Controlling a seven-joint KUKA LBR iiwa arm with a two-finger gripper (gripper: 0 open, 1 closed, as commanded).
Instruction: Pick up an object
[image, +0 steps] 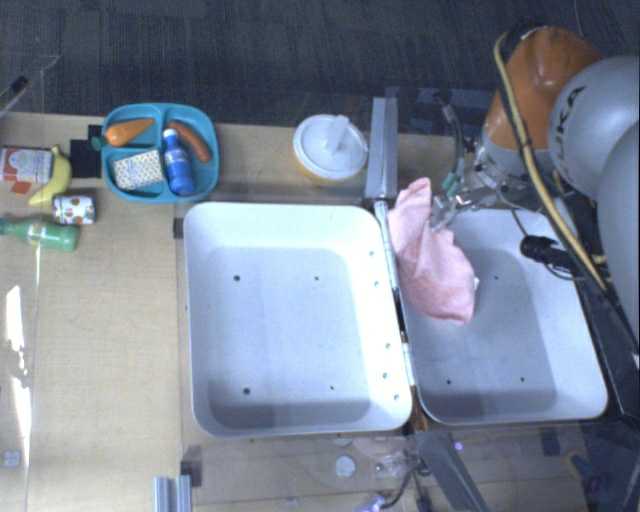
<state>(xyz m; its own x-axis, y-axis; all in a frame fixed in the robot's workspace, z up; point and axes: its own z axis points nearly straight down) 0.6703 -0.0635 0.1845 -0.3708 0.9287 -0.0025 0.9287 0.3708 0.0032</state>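
A pink cloth (432, 262) hangs bunched over the left part of the right bin (520, 370), close to the wall between the two bins. Its upper end rises to about the bin's back rim. My gripper (440, 213) reaches in from the upper right and is shut on the cloth's upper right edge, with fabric pinched between its fingers. The cloth's lower end droops toward the bin floor; I cannot tell whether it touches. A small white scrap (475, 284) peeks out at the cloth's right edge.
The left bin (290, 320) lies beside the right one. Behind the bins stands a yellow bowl with a white lid (330, 147). A blue divided tray (160, 152) with toy food, a banana (52, 178), a small can (74, 209) and a green bottle (40, 234) lie on the bench at left.
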